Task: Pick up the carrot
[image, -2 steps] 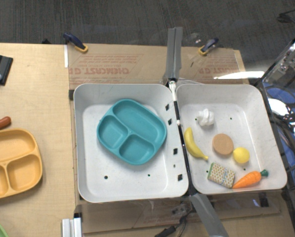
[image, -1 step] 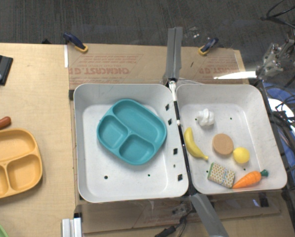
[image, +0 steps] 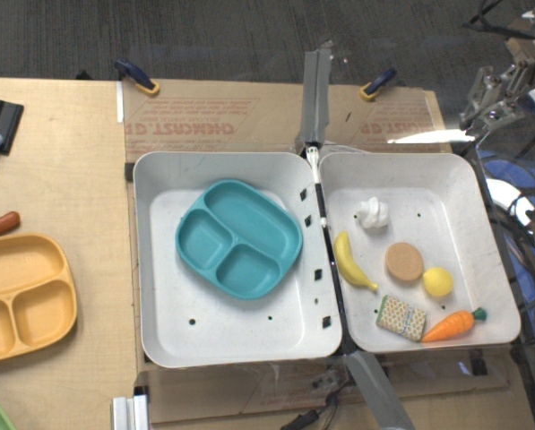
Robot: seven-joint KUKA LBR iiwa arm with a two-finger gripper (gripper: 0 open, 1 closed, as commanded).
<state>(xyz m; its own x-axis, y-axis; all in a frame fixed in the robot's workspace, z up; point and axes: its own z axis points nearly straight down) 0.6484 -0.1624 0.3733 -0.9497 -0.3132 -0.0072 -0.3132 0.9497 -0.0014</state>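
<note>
**Carrot awaits pickup**

The carrot [image: 450, 325] lies untouched in the right bin's [image: 482, 206] near corner, just beside a patterned sponge [image: 401, 317] and below a lemon [image: 437, 281] (the gripper's state cannot be told). By all appearances, the whole pick remains to be done.

A dark grey carpeted floor [image: 213, 16] runs behind the light wooden bench top [image: 52, 141]. On that bench, a brown cardboard sheet [image: 249, 115] lies clamped by two blue-and-orange spring clamps [image: 137, 76] at its far edge.
</note>
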